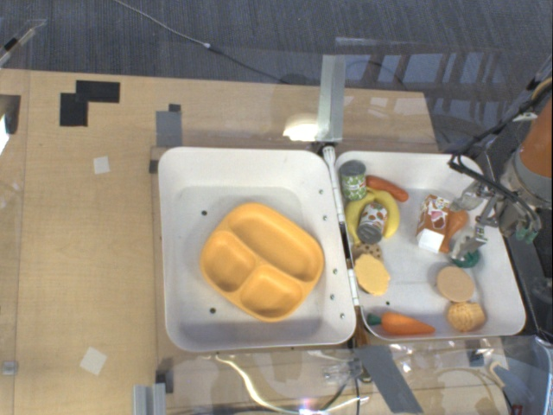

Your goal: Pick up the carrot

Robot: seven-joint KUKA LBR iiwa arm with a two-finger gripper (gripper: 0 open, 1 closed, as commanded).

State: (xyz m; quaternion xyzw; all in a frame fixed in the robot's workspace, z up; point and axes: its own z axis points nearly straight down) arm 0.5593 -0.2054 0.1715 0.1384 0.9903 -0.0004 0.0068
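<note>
The carrot (406,324), orange with a green stub at its left end, lies flat along the front edge of the right bin (501,314). My gripper (473,242) hangs over the right side of that bin, well behind and to the right of the carrot. It is just right of a small white and orange carton (432,223). Nothing can be made out in its grasp. A second orange-red, elongated piece (386,188) lies at the back of the same bin.
The right bin also holds a banana (384,219) with a can (372,224) on it, a green-topped can (352,180), a yellow round slice (372,276), a tan disc (455,283) and a bread-like ball (466,316). The left bin (186,318) bears a yellow divided plate (262,259).
</note>
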